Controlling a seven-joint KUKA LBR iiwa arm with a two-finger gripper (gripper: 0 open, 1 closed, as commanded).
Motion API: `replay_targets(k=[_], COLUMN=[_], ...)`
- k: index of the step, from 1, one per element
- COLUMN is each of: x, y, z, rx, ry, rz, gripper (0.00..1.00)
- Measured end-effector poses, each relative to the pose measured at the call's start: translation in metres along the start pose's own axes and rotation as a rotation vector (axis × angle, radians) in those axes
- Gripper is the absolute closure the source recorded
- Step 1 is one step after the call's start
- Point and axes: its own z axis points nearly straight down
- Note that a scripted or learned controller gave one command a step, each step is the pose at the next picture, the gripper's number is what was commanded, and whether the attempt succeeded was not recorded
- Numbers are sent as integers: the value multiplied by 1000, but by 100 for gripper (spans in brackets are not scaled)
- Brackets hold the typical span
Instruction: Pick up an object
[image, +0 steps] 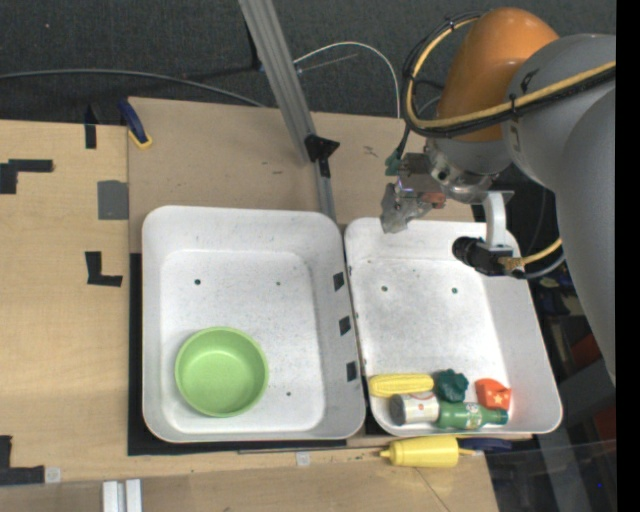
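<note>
My gripper (397, 217) hangs over the far left corner of the right bin (430, 300), high above the bin floor. Nothing shows between its fingers. Along the near edge of that bin lie a yellow corn cob (400, 384), a dark green toy (450, 383), a red-orange toy (493, 395), a white can with a red label (413, 409) and a green bottle (470, 416). These objects are well away from the gripper, toward the front of the bin.
A green bowl (221, 371) sits at the near left of the left bin (240, 250). A yellow mustard bottle (423, 452) lies outside the bins on the bench, just in front of the right bin. A grey metal pole (290, 90) slants in behind the bins.
</note>
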Motion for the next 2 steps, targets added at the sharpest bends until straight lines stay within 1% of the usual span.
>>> replay_targets(k=[1, 2], x=[44, 105], y=[6, 10], z=[6, 3], rx=[1, 0], ry=[-1, 0], rz=[1, -1], gripper=[100, 100])
